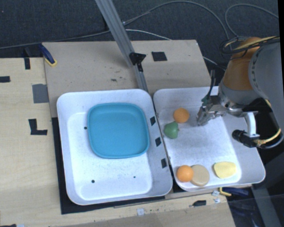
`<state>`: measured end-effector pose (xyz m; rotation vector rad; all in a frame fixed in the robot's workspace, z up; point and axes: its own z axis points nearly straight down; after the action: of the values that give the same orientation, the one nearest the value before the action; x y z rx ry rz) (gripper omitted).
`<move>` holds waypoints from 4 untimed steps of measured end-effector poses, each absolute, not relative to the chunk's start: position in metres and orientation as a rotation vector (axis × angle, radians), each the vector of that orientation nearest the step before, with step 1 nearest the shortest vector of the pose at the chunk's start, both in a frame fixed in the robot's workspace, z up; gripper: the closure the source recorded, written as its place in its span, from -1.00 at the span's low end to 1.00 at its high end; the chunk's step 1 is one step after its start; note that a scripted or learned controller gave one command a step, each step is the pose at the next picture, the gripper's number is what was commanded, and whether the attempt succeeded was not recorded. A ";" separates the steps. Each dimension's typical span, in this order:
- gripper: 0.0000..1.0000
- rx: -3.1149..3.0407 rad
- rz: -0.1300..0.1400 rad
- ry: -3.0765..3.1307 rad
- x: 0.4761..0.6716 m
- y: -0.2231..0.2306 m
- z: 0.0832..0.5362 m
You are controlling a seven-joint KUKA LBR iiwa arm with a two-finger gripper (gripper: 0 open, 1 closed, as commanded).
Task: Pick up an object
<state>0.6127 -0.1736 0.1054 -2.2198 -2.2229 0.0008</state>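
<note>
A: What colours sit in the right shallow white plastic bin?

B: At twelve o'clock a small round orange ball; just beside it, at seven o'clock, a small green round object. Along six o'clock: another orange round ball, a beige round disc, a pale yellow flat oval piece.

A: And the left white plastic bin?

B: A turquoise-blue square plate, plain. The white floor carries fine dark speckles.

A: The arm?

B: The grey robot arm has an orange band.

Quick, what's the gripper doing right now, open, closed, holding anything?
Gripper: over the right bin, beside the orange ball; nothing seen between its fingers; open or closed cannot be told.
</note>
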 end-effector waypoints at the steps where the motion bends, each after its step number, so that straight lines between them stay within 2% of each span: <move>1: 1.00 -2.224 -0.003 -2.224 0.605 -0.178 0.157; 3: 1.00 -2.222 -0.004 -2.226 0.604 -0.168 0.254; 4: 1.00 -2.217 -0.001 -2.226 0.598 -0.120 0.259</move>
<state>0.5977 -0.1203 0.2590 -2.2166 -2.2259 -0.0014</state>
